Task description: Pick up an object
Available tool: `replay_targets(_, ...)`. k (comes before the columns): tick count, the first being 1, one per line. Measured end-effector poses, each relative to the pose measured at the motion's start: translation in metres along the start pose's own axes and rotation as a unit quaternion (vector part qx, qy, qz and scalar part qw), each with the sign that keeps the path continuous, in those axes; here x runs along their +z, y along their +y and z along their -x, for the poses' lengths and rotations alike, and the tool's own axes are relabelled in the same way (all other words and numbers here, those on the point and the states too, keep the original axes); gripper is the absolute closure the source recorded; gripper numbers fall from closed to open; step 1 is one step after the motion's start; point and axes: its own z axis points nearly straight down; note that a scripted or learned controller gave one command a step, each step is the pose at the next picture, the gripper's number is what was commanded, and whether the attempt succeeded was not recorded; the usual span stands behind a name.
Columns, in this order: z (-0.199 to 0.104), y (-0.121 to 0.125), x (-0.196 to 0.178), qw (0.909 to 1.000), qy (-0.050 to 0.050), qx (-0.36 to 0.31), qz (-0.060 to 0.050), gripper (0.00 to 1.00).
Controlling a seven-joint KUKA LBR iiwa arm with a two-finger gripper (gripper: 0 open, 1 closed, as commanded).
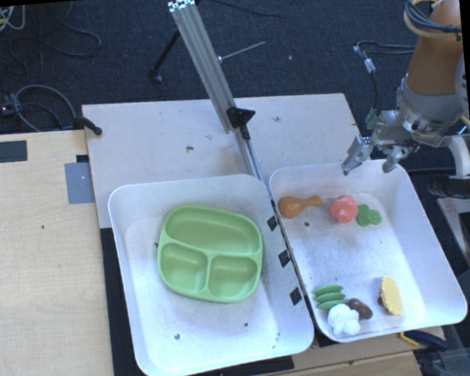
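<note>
1. Because nothing sits between them, my fingers hang spread and bare over the far rim of the right bin, poised to come down.
2. Nearest below lie a red ball touching a green piece, with an orange drumstick to their left.
3. By the near wall cluster a pea pod, a white lump, a brown bit and a yellow corn piece.
4. A green divided plate fills the left bin, too flat to pinch, so I judge the ball likeliest.
</note>
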Motion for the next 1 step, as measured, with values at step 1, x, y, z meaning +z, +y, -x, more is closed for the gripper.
replay_targets(1, -0.0001, 0.0000, 0.0000, 1.0000, 0.000, -0.001, 0.000, 0.00)
